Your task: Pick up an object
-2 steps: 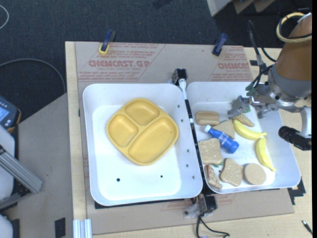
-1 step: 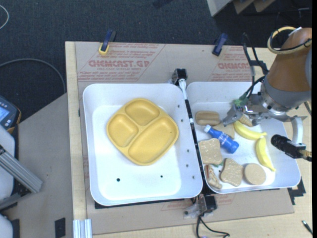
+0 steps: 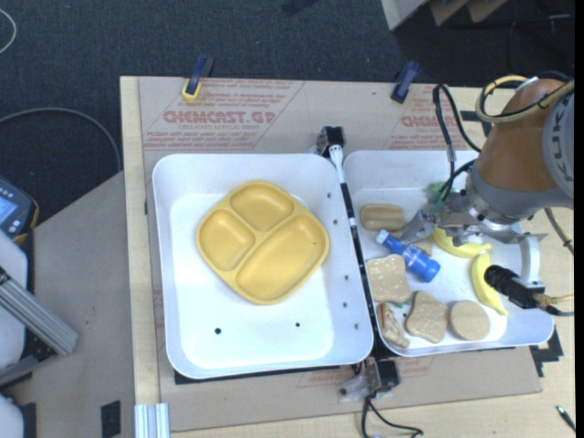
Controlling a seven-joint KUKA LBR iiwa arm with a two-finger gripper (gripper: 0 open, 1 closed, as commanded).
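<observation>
In the right shallow white bin (image 3: 392,167) a small blue plastic bottle (image 3: 411,255) is seen lying on its side, its long axis running from upper left to lower right, white cap end toward the upper left. It lies near the bin's middle, between an oval tan bread roll (image 3: 381,217) above and a square slice of toast (image 3: 388,279) below. A curved yellow banana (image 3: 486,286) is laid along the right side, and a round tan biscuit (image 3: 469,320) sits near the lower rim. The claw (image 3: 436,215) is placed just above and right of the bottle; its state cannot be told. Open floor is left in the left white bin (image 3: 182,272) around a yellow three-compartment plate (image 3: 263,241).
</observation>
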